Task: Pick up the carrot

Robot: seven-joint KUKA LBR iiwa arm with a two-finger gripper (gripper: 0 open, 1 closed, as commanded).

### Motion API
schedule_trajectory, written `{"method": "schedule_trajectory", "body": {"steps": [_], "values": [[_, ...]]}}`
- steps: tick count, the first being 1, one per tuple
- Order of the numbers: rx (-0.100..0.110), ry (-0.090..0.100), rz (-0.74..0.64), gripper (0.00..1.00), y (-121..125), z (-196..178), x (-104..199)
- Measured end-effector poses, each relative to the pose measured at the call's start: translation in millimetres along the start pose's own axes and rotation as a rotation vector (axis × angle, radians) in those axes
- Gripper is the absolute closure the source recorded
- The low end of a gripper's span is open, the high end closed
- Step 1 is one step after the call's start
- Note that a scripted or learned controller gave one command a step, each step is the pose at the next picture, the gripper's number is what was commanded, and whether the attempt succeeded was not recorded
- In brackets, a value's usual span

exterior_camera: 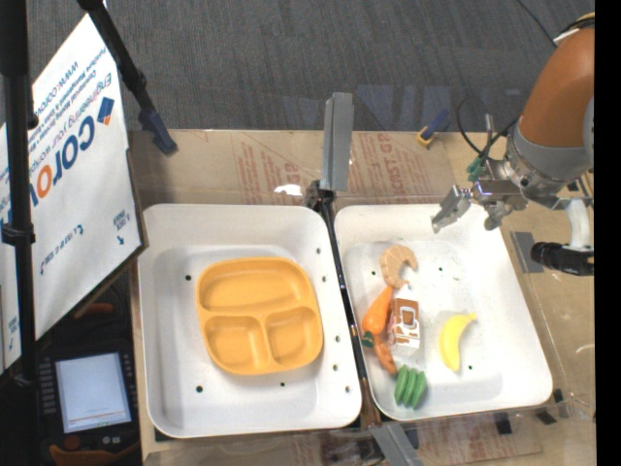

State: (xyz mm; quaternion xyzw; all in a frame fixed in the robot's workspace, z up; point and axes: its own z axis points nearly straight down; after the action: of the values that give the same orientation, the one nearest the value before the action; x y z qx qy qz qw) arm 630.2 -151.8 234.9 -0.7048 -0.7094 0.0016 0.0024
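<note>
The orange carrot [376, 312] lies in the right bin [514, 289] near its left wall, running from upper right to lower left, with a small brown-and-white carton [405, 324] against its right side. My gripper [473, 209] hangs above the right bin's far edge, well up and to the right of the carrot. Its two fingers [448, 209] are spread apart with nothing between them.
The right bin also holds a tan croissant-like piece [398, 261], a yellow banana [454, 340] and a green pod [410, 385]. An orange compartment tray [260, 315] sits in the left bin [165, 357]. A grey post [337, 146] stands between the bins at the back.
</note>
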Motion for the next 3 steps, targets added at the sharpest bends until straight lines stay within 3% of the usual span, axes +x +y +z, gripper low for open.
{"method": "schedule_trajectory", "body": {"steps": [1,2,3], "values": [[-0.001,0.001,-0.158,0.0,-60,151,32],[-0.002,0.0,-0.393,0.0,-20,151,39],[-0.003,-0.001,-0.414,0.0,15,150,17]]}}
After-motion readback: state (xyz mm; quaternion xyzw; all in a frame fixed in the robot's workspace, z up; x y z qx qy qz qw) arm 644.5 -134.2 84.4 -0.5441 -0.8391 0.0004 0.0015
